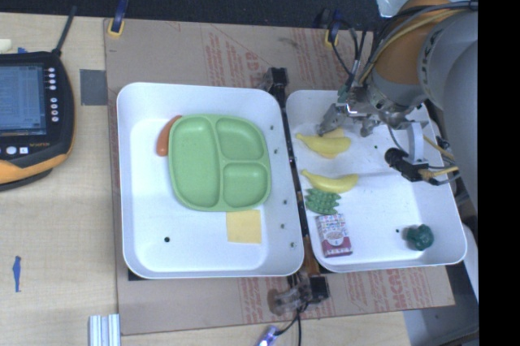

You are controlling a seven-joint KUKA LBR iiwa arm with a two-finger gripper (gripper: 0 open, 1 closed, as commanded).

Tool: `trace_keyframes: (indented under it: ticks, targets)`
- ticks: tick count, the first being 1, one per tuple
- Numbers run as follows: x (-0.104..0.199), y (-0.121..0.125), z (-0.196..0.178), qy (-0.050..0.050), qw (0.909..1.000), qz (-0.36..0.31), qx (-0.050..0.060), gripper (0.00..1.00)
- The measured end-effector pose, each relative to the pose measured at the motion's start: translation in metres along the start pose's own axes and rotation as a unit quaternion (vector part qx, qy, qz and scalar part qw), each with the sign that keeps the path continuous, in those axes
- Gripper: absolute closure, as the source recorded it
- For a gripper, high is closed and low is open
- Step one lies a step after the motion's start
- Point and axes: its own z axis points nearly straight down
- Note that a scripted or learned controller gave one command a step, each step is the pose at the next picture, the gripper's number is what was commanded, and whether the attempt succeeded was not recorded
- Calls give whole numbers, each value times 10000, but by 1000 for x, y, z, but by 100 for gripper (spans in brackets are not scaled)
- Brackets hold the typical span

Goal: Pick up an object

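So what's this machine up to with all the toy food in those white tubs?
A grey and orange robot arm reaches in from the right, its gripper low in the right bin, just above a yellow banana. It has nothing clearly lifted yet. A second banana, a green leafy piece, a small red packet and a dark green lump lie nearby. The left bin holds a green divided plate and a yellow square.
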Motion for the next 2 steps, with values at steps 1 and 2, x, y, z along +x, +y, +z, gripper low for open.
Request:
trace_keyframes:
  ticks: [1,2]
  targets:
    - [-1,0,-11,-3,10000,-8,9,100]
    - [-1,0,-10,-3,10000,-8,10,0]
